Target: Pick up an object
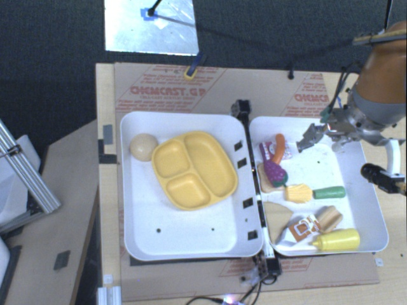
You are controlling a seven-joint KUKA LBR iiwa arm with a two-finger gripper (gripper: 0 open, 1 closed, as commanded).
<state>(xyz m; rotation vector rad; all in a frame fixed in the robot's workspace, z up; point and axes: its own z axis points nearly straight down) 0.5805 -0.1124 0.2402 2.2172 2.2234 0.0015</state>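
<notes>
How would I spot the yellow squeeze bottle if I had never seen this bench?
Look in the right-hand bin, at its near edge. The yellow squeeze bottle lies on its side there, beside a small orange-and-white packet. It is the bin's plain yellow, tube-shaped thing with a pointed tip.

tray (191,170) yellow | bins (184,246) white | bottle (336,239) yellow | ball (144,146) beige

Red print reading "CHEMCAST GP" repeats on the brown protective sheet (166,89) lying under the 2 bins.
</notes>
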